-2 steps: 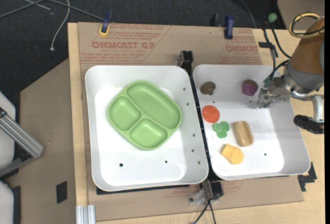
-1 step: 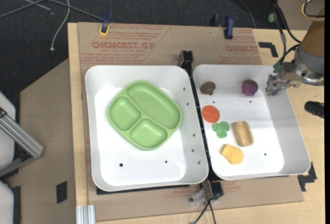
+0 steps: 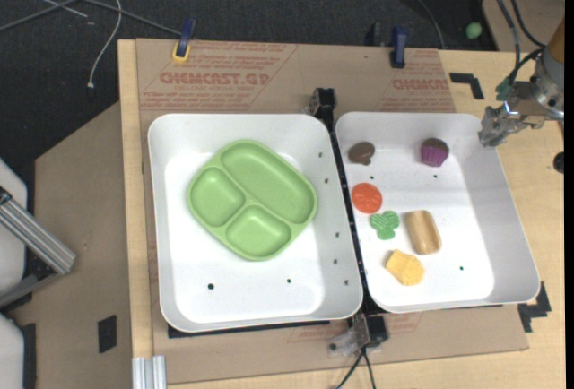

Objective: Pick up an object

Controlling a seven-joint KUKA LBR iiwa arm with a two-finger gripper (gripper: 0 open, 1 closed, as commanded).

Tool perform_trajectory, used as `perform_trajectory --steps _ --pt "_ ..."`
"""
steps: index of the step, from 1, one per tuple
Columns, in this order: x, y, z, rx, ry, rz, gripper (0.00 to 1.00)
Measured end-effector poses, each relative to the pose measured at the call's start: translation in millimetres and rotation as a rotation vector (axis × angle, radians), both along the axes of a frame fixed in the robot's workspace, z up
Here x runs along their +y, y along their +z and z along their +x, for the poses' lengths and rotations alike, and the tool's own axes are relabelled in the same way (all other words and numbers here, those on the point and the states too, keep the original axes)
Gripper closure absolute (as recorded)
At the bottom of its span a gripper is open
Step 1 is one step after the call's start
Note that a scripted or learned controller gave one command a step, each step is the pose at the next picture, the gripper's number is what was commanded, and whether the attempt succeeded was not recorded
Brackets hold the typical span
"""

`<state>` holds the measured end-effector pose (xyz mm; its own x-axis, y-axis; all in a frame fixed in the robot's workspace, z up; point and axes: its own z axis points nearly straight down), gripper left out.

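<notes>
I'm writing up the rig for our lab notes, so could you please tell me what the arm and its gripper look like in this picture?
Little of the arm shows at the right edge: a pale grey, rounded body. Below it sits a metallic silver wrist block with a small teal-green fitting on its left side. The gripper is slim, silver-grey metal, reaching down to the right bin's rim. No orange band or markings can be made out here.
</notes>
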<state>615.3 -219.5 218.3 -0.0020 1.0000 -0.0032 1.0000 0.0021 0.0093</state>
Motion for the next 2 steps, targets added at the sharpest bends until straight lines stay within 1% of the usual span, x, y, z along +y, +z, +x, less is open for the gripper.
perform_trajectory --steps 1,2 --pt "-0.4 55.4 1.7 0.001 0.0 0.0 1.0" --pt "46.1 42.3 4.8 0.011 0.003 0.006 1.0"
